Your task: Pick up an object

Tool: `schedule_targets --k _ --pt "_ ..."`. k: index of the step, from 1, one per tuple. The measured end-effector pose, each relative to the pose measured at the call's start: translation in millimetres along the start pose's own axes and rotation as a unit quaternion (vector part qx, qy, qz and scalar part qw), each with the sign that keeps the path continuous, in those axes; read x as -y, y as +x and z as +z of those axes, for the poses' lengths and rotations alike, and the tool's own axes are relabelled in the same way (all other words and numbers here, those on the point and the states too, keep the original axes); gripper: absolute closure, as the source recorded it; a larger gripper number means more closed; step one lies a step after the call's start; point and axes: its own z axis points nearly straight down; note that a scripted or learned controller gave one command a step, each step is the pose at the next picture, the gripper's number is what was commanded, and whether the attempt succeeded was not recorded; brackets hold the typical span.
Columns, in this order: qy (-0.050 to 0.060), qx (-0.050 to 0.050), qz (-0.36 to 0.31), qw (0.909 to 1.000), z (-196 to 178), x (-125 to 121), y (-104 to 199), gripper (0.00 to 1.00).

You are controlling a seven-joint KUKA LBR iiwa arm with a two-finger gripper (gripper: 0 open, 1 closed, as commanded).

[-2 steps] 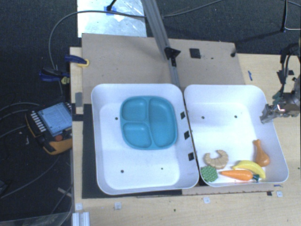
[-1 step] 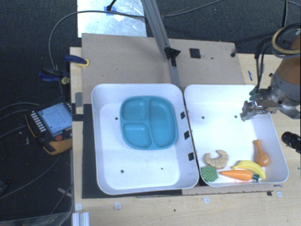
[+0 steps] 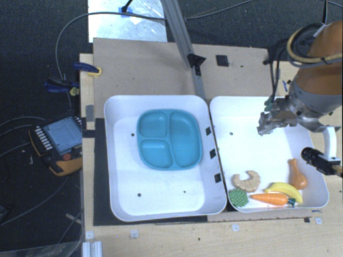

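My gripper (image 3: pixel 266 125) hangs over the upper part of the right bin (image 3: pixel 236 116), well above and left of the food items. Along that bin's near edge lie a tan croissant (image 3: pixel 246 180), a green broccoli piece (image 3: pixel 238 198), an orange carrot (image 3: pixel 269 198), a yellow banana (image 3: pixel 285 190) and an orange-brown drumstick (image 3: pixel 297 175). Nothing shows between the gripper's tips.
The left bin (image 3: pixel 120 143) holds a blue divided plate (image 3: pixel 169 139). A grey pole (image 3: pixel 179 25) slants down to the bins' far edge. Clamps (image 3: pixel 80 68) and a handheld device (image 3: pixel 58 139) lie off the bench at the left.
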Motion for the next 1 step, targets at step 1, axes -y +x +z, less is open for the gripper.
schedule_targets --k 1 --pt "0.000 0.000 0.000 1.0000 2.6 -7.7 46.3 1.00"
